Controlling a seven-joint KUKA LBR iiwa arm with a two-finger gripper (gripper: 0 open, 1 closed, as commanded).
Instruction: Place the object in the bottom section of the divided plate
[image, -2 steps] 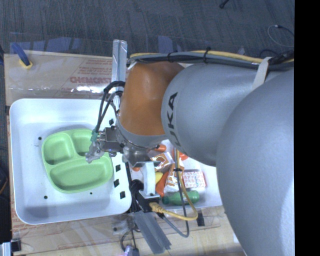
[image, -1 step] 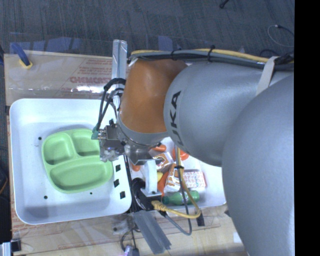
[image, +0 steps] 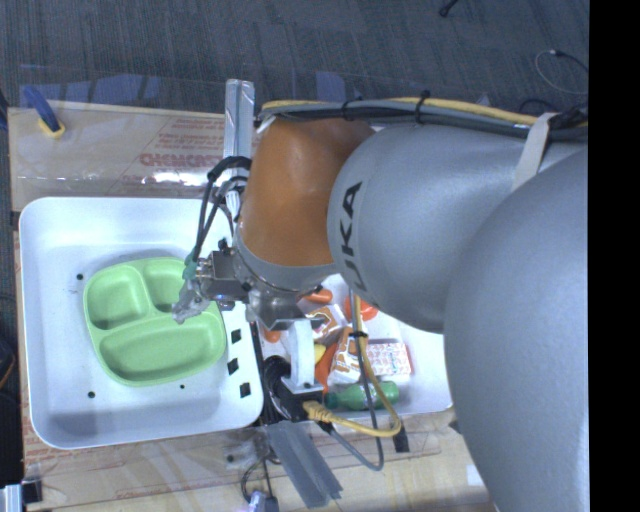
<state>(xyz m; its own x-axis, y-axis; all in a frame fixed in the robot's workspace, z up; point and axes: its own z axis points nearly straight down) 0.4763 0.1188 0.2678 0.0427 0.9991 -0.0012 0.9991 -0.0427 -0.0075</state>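
A light green divided plate (image: 97, 325) lies in the left white bin (image: 50, 400). It has two small sections at the top and one large section at the bottom, and nothing lies in any of them. My gripper (image: 187, 303) hangs over the plate's right rim, where the upper right section meets the large bottom one. The metal fingertips are small and blurred against the plate. I cannot make out any object between them.
The grey arm with its orange band (image: 290, 190) covers most of the right bin. Below it show an orange item (image: 320, 297), a red and white packet (image: 386, 357) and a green object (image: 362, 394). A narrow wall separates the two bins.
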